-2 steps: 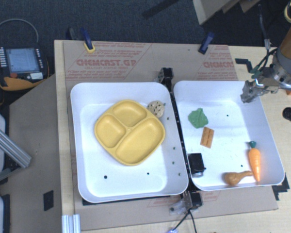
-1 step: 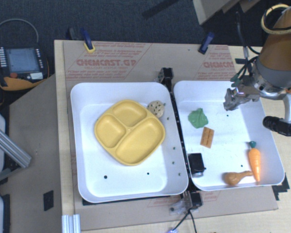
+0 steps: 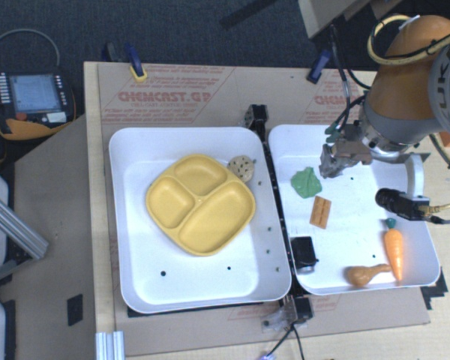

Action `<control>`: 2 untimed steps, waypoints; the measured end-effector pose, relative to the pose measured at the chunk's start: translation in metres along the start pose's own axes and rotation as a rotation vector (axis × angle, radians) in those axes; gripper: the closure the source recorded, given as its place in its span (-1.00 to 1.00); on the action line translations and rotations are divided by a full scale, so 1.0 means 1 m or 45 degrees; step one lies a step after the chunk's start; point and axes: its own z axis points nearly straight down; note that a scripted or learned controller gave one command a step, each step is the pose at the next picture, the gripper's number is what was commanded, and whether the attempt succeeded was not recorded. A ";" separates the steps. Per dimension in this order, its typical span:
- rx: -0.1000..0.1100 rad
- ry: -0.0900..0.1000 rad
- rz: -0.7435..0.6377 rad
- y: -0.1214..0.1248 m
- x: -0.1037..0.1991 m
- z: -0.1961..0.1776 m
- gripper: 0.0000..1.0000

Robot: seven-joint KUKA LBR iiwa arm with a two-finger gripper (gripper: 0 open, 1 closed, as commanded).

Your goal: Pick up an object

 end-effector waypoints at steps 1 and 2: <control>-0.001 0.000 -0.001 -0.016 0.047 -0.012 1.00; 0.001 -0.001 0.001 -0.044 0.099 -0.013 1.00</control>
